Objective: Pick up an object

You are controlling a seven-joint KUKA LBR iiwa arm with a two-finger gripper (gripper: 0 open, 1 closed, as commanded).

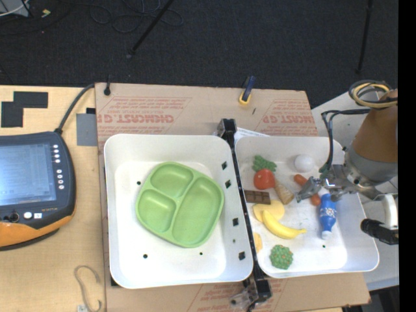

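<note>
Blue bottle point(327, 217) lies just below the gripper point(316, 188), whose fingers' spread I cannot tell, so it should descend squarely over the bottle's middle before closing.

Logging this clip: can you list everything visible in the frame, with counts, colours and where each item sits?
bins: 2, white, side by side on the bench
divided plate: 1, green, left bin
tomato: 1, red with green top, right bin
ball: 1, white, right bin, far side
banana: 1, yellow, right bin
broccoli: 1, green, right bin, near edge
bottle: 1, blue and white, right bin
pendant: 1, grey and orange, bench at left
gripper: 1, grey, above right bin
</note>
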